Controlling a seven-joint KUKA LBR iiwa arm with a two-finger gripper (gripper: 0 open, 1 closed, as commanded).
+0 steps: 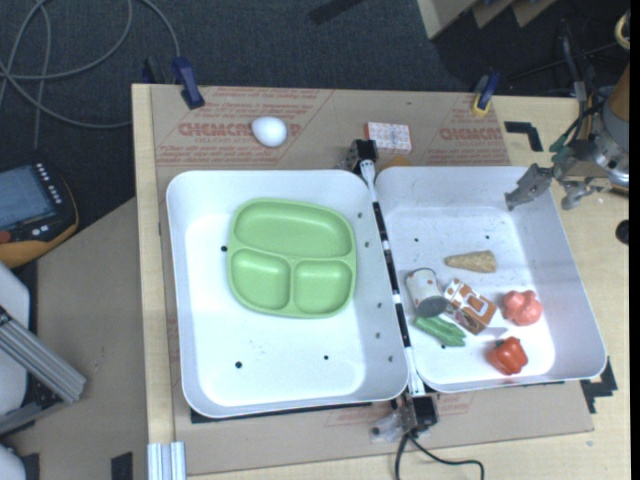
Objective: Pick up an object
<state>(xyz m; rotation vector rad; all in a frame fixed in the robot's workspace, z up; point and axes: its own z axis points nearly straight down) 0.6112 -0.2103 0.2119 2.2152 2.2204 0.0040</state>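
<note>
The right bin (560,258) holds several small objects near its front. A tan wedge (470,261) lies mid-bin. In front of it are a small can (422,288), an orange-and-white packet (470,306) and a green vegetable (440,329). A pinkish-red fruit (521,308) and a red pepper (508,354) lie to the right. My gripper (542,198) hangs over the bin's far right corner, open, with nothing between its fingers, well apart from the objects.
The left bin (200,298) holds a green divided plate (292,258). Behind the bins on the bench lie a white egg (268,130) and a small checkered box (389,136). Blue clamps (186,80) grip the bench's far edge.
</note>
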